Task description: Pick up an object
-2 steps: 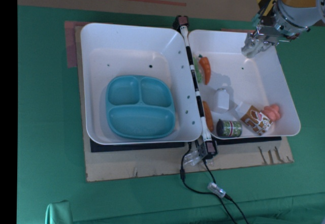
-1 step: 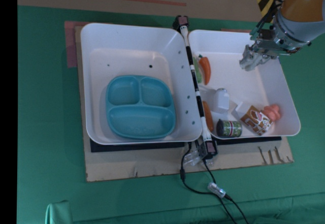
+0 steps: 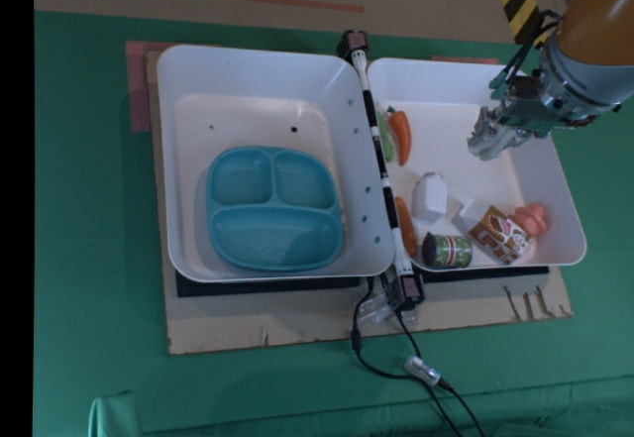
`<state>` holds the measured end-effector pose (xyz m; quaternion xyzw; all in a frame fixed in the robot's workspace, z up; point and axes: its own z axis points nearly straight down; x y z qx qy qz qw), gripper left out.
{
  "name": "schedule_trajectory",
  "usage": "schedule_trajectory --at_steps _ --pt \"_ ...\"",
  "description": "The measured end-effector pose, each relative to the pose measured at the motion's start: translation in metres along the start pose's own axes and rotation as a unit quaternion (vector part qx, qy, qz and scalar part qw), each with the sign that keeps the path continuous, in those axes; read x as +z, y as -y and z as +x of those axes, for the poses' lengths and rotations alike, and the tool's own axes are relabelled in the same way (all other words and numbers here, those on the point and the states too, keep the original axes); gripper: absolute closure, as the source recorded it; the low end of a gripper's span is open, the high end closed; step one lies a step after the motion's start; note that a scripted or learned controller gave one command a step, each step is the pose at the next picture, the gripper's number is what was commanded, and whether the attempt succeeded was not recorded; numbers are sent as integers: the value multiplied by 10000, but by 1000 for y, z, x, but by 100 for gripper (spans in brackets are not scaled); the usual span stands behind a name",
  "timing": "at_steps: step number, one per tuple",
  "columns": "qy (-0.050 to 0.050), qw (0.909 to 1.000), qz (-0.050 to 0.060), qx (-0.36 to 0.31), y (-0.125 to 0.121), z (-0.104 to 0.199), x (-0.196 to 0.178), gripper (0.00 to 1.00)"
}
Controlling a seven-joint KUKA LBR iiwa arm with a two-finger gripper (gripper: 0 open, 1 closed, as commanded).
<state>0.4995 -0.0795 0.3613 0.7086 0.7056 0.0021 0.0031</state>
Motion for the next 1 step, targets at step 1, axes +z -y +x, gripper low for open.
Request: schedule_trajectory --at_steps 1 --pt "-3 10000 9 6 16 7 1 100"
